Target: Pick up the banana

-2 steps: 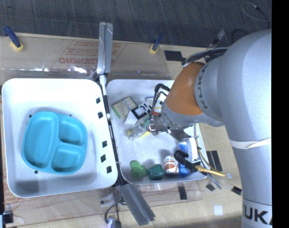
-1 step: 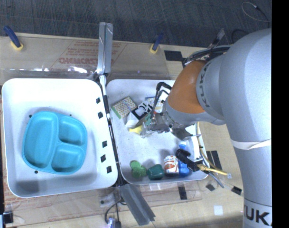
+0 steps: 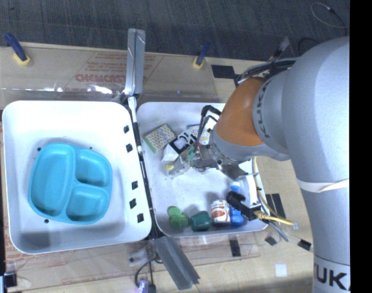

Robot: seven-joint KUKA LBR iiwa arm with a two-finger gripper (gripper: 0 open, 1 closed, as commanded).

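Two white bins [image 3: 14, 163], one blue tray [image 3: 69, 182], one small can [image 3: 220, 212]

Banana [image 3: 171, 162]: pale yellow, short, curved. Lies flat on floor of right bin [image 3: 192, 191], in its left half, near the wall shared with the other bin. Outline blurred; probably slanted, lower end toward left. Right end hidden.

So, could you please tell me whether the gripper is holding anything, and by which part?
It cannot be told: the gripper sits low in the right white bin, its tip hidden among clutter.
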